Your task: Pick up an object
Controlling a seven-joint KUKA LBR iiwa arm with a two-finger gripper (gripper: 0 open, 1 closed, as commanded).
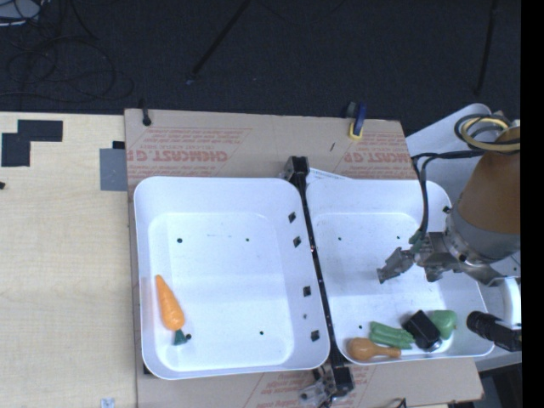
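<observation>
My gripper (393, 268) hangs over the middle of the right bin (365, 228), with nothing visibly held in it. Below it, along that bin's front edge, lie a green pod-shaped toy (389, 336), a small black block (422, 330), a green rounded piece (444, 320) and a tan-orange pear-shaped toy (371, 349). These are a short way in front of the gripper and to its right. In the left bin (212, 219) an orange carrot (168, 303) lies near the front left corner, its dark green tip (180, 338) pointing to the front.
The two bins rest on a cardboard sheet (255, 147) over a pale wooden bench (59, 253). A black divider rail (310, 262) runs between the bins. A blue-and-yellow clamp (356, 119) sits at the cardboard's back edge.
</observation>
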